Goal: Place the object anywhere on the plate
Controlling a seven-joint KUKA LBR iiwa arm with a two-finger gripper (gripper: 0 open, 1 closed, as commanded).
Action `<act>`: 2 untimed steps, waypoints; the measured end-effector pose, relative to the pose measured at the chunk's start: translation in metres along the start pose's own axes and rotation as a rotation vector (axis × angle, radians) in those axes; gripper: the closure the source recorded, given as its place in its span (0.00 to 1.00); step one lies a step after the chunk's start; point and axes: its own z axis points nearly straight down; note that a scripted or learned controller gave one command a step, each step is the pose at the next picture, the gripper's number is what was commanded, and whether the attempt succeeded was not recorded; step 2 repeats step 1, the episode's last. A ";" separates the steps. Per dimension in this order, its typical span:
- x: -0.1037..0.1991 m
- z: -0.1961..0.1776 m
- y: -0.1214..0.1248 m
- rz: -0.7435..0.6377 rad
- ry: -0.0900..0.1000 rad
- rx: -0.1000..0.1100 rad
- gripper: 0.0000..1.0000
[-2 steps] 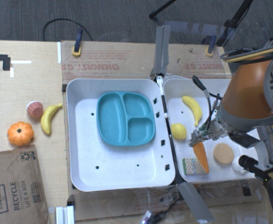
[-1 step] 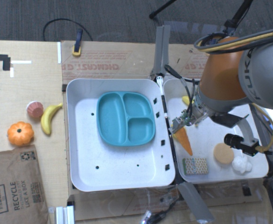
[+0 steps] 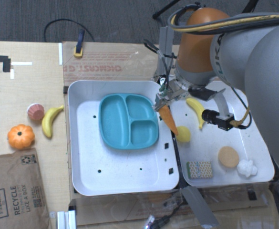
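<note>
Camera view shows the carrot (image 3: pixel 168 119), an orange tapered toy, hanging slantwise over the seam between the two bins, its thick end at the gripper (image 3: pixel 162 102) and its tip pointing toward 5 o'clock. The fingers appear closed on the thick end, though the contact is small and partly shadowed. The carrot is judged light, stiff and smooth, probably plastic, so it may swivel in a pinch; a hold across the thick end, where it is taken now, seems the safest place. At 9 o'clock of the carrot, just beside it, lies the plate (image 3: pixel 129 121), one teal tray with three compartments, resting in the left bin (image 3: pixel 84 166).

In the right bin (image 3: pixel 261 142) are counted one yellow banana (image 3: pixel 196 109), one lemon (image 3: pixel 183 135), one patterned sponge (image 3: pixel 199 169), one tan round piece (image 3: pixel 228 157) and one white lumpy item (image 3: pixel 246 168). On the desk (image 3: pixel 15 85), well apart at 9 o'clock of the left bin, are counted one second banana (image 3: pixel 50 121), one small pumpkin (image 3: pixel 21 137) and one pinkish cupcake-like toy (image 3: pixel 35 112).
</note>
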 end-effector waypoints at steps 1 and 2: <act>0.000 0.000 0.000 0.000 0.000 0.000 0.00; 0.000 0.000 0.000 0.000 0.000 0.000 0.00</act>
